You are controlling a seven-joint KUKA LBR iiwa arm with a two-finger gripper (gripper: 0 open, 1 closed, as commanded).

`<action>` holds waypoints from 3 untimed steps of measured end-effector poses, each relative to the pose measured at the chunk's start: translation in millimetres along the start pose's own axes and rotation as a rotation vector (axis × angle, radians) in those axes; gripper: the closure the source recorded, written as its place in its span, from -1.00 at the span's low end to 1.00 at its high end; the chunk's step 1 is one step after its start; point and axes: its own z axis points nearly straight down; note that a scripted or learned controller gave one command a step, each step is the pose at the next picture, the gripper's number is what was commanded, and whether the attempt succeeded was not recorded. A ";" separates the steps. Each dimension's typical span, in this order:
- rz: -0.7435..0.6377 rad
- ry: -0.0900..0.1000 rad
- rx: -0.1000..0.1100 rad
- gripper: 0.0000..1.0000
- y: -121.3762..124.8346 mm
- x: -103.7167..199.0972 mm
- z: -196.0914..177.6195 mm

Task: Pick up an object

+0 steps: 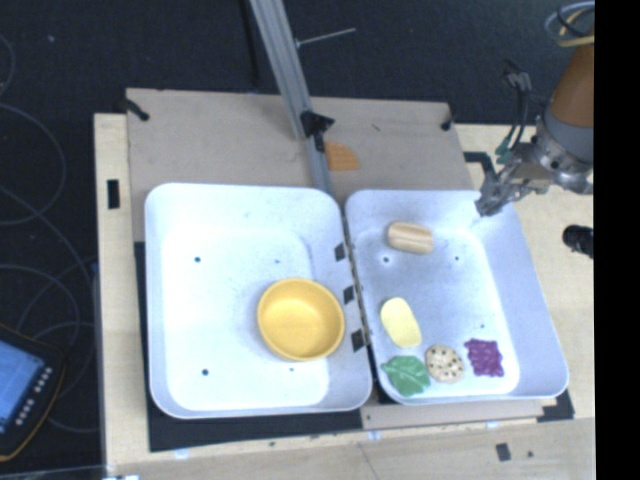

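On the worktop point(115, 268) two white bins sit side by side, touching along their inner walls. Largest is the left bin point(200, 218), which holds a yellow bowl point(300, 318) near its front right corner. Next, the right bin point(520, 298) carries five smaller things: a tan bread roll point(410, 237) toward its far edge, a pale yellow oblong piece point(400, 322) lower down by the inner wall, then a green leafy piece point(405, 373), a speckled cookie point(444, 363) and a purple grape cluster point(484, 357) in a row along the front edge, each just beside the next.

From the right edge the arm point(572, 98) reaches in, and the fingers point(490, 203) hang above the far right corner of the right bin. They are dark and small against the rim, so whether they are parted or closed cannot be told; nothing is seen between them.

No object is lifted yet. The bread roll looks the best target: nearest, and well apart from its neighbours. A good try would centre over it, straddle its short axis, and descend fully before closing.
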 end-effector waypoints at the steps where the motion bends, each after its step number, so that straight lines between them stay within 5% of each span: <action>1: -0.004 0.002 0.001 1.00 -0.2 57.2 -9.7; 3: -0.004 0.002 0.004 1.00 -5.5 167.6 -5.4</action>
